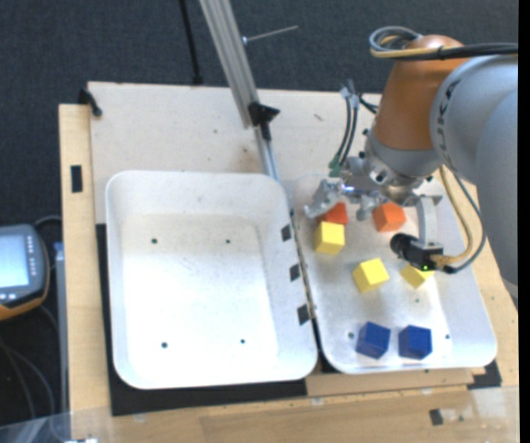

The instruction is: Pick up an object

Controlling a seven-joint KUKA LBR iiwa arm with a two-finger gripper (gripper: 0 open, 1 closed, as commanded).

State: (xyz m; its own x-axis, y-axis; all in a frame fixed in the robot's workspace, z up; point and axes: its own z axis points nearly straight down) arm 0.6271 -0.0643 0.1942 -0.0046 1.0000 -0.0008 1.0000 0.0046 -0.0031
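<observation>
My gripper (pixel 343 205) hangs low over the far part of the right bin (pixel 473 326), below the arm's orange band. Its two metal fingers stand apart, so it is open. An orange block (pixel 337 215) lies between the fingertips, close to the left one; I cannot tell whether they touch it. A second orange block (pixel 390 216) sits just right of the gripper. A yellow block (pixel 331 237) lies directly in front of the first orange one.
Nearer the front of the right bin lie another yellow block (pixel 370 274), a small yellow piece (pixel 414 276) and two blue blocks (pixel 373 339) (pixel 415 341). The left bin (pixel 117 192) adjoins it. A slanted metal rail (pixel 233 53) stands behind the bins.
</observation>
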